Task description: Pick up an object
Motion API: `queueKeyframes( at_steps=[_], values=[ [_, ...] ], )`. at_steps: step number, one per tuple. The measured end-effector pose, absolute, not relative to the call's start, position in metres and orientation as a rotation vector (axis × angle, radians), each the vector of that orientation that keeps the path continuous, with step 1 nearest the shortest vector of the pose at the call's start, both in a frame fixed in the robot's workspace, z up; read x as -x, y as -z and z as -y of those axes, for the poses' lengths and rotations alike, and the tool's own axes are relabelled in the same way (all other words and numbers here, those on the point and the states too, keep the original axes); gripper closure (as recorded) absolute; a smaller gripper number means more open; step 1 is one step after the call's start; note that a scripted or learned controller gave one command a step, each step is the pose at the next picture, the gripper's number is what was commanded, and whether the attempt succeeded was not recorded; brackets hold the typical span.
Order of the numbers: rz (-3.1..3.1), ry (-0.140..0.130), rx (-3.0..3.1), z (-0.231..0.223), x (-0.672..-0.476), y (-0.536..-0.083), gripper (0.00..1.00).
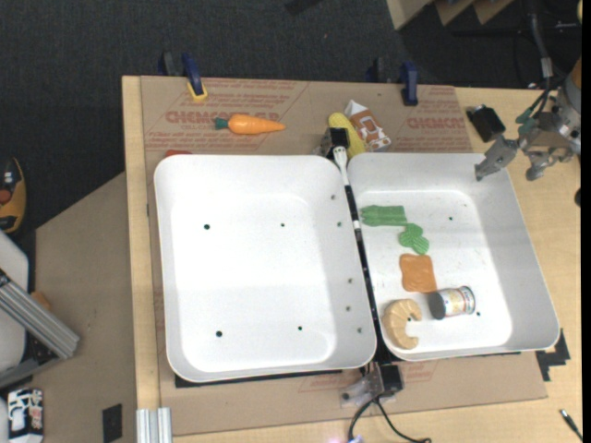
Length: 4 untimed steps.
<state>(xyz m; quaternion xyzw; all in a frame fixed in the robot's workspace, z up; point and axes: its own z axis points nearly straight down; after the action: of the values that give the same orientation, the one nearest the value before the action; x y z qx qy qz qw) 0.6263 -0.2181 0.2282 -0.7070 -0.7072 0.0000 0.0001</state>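
You've got two white bins with black dots, on tan cardboard printed red. Right bin: two green pieces, orange slab, tan croissant, silver can. Orange carrot, green top.

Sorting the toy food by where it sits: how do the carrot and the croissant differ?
The carrot is orange with a green tip; the croissant is pale tan. The carrot is long and straight, lying on the cardboard behind the bins; the croissant is curved and lies in the right bin, beside a small can. Both lie flat, away from the gripper.
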Motion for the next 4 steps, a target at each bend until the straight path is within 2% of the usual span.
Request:
queueKeyframes(
  at_steps=[1,2,3,4],
  values=[
    [2.226,0.002,2.223,0.218,-0.627,-0.24,1.0],
    [2.23,0.009,2.227,0.199,-0.582,-0.353,1.0],
    [2.239,0.018,2.234,0.176,-0.539,-0.544,1.0],
    [2.224,0.0,2.222,0.176,-0.54,-0.532,0.0]
  ],
)
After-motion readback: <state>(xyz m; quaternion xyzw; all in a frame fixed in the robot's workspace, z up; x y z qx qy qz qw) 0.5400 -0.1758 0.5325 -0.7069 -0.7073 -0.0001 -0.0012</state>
